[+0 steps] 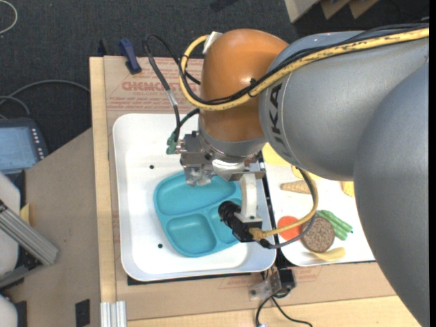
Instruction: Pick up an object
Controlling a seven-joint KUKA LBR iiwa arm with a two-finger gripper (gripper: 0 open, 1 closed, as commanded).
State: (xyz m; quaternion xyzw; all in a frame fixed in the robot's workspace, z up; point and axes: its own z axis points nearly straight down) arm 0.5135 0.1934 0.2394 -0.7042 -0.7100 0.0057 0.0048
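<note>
Gripper is positioned low in the left bin, at the upper edge of the blue divided tray. Tray extends directly below and beside it, apparently in contact. Finger state: cannot tell, wrist blocks sight.

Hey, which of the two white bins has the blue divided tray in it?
The left bin, under the gripper, holds the blue divided tray. The right bin holds small toy foods instead, among them a brown round piece.
</note>
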